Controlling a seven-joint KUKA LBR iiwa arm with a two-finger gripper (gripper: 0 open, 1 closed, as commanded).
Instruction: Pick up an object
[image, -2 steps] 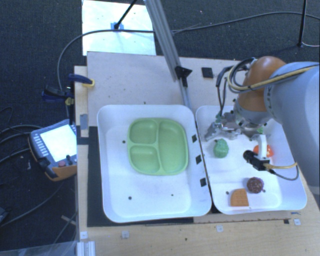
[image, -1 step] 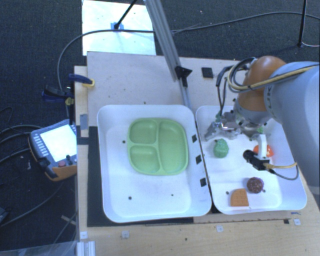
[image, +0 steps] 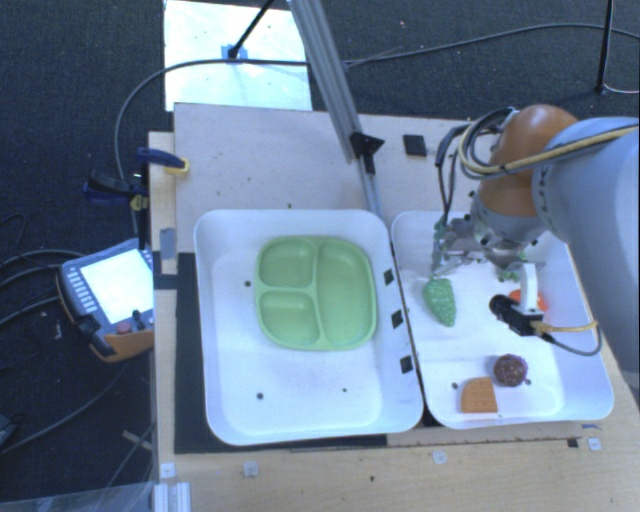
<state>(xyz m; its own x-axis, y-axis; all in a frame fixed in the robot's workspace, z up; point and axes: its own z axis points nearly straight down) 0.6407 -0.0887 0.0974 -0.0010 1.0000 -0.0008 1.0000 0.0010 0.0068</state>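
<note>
Orange cracker (image: 479, 396) low; green object (image: 440, 301) just below end effector (image: 441, 256).

Right bin (image: 585, 395), lower right of frame, holds the candidate objects.

Green bumpy piece (image: 439, 301): elongated, tapered toward its lower end, lying flat on the bin floor in the bin's left-centre, long axis running roughly top to bottom of frame.

Dark round piece (image: 511, 370): brownish-maroon, textured, resting lower right of the green piece, well apart from it.

Orange square piece (image: 478, 396): flat, lying near the bin's lower edge, just beside and lower left of the dark round piece.

Small orange-red piece (image: 516, 296): near the bin's right-centre, mostly hidden; shape unclear.
</note>
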